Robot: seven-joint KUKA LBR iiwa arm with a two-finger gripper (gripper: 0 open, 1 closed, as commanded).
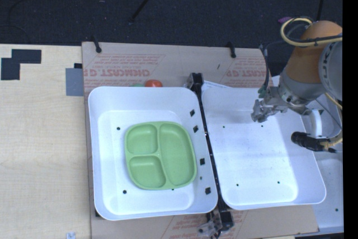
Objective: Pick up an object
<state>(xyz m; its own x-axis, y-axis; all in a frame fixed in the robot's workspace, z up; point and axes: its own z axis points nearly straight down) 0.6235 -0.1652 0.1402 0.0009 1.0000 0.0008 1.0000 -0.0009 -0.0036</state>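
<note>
From above, a green divided plate (160, 155) is seen lying flat in the middle of the left bin (106, 115). The gripper (262, 113) is poised over the right bin's (268, 176) far edge; nothing is seen grasped.

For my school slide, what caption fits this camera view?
Robot gripper over the right bin; a green divided plate lies in the left bin.

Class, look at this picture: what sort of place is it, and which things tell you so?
Probably a robotics lab test bench: a robot arm reaches over two white bins on cardboard, one holding a green divided plate, with cables on the dark floor.
</note>
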